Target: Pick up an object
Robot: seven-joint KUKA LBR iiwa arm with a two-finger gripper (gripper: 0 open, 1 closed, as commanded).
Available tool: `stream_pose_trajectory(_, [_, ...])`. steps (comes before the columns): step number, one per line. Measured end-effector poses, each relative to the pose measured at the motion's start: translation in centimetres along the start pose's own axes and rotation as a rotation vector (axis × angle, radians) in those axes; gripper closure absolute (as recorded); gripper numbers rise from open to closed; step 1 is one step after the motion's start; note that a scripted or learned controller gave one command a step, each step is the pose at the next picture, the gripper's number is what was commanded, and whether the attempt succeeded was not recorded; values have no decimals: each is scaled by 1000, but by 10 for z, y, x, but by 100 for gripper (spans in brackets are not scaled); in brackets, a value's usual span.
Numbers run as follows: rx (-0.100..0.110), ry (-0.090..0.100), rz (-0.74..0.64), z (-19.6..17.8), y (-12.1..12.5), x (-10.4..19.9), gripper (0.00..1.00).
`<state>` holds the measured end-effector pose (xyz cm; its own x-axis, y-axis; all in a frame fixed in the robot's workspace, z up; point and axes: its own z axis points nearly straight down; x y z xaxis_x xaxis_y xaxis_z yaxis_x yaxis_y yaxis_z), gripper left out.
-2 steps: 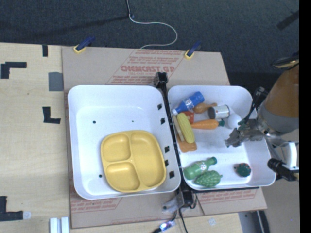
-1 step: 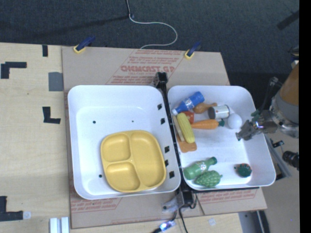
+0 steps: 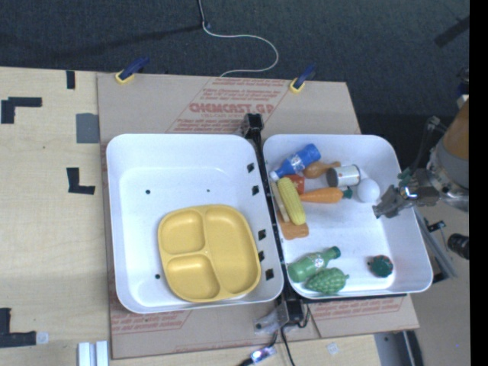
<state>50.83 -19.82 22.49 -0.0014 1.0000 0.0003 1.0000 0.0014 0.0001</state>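
Grey gripper [image 3: 390, 204] sits at the right bin's [image 3: 408, 239] edge; whether it's open I cannot tell. Nothing lifted yet, so the pick is left to do

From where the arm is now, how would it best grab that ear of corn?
Across the middle of the corn, from straight above. It lies flat, long axis running near to far, so the tool should close across its narrow width. The bin wall crowds its left side and the carrot touches its right, so space is probably tight.

Arm: grey casing, orange band seen above the wrist. Tool [image 3: 390, 203]: dark metal, small green marking noted, thin black cables attached.
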Motion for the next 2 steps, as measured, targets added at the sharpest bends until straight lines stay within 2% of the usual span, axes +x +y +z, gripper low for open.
stream_pose_trajectory(1, [1,2,-6,-9,13,55,100])
stream_pose_trajectory(2, [3,2,-6,1,28,113,100])
